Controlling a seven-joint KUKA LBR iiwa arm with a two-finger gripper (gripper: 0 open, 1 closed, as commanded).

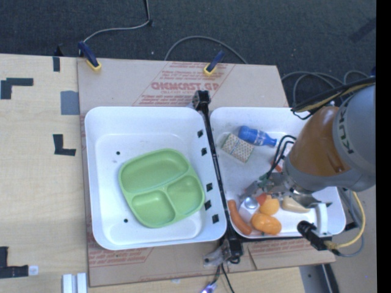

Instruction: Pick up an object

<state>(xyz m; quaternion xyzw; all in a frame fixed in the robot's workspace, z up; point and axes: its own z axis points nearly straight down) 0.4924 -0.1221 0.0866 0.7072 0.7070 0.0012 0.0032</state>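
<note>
On the far left the pale wooden bench top point(36, 182) carries a few black tape marks, and a brown cardboard sheet point(183, 84) printed with red lettering lies under both bins, pinned at its far edge by two blue-and-yellow clamps point(90, 57). The left shallow white bin point(101, 163) holds a light green plastic plate with three compartments point(161, 187), lying flat near the middle. A black divider strip point(211, 157) runs between the bins where they meet. In the right shallow white bin point(223, 118), toward the far side, a small tan woven square pad point(237, 147) sits just beside a blue plastic bottle lying on its side point(256, 137). Nearer the front edge an orange-red carrot-shaped toy point(238, 218) lies along the bin's left wall, touching a cluster made of a rounded orange fruit-like toy point(266, 223) and a small shiny silver piece point(250, 204). The gripper point(264, 191) hangs low right over this cluster, and the grey arm with its orange band point(317, 145) covers much of the bin's right half. Whether its fingers are spread or closed cannot be told, as the wrist and clutter hide them. A pale beige object point(293, 206) peeks out beneath the arm.
</note>
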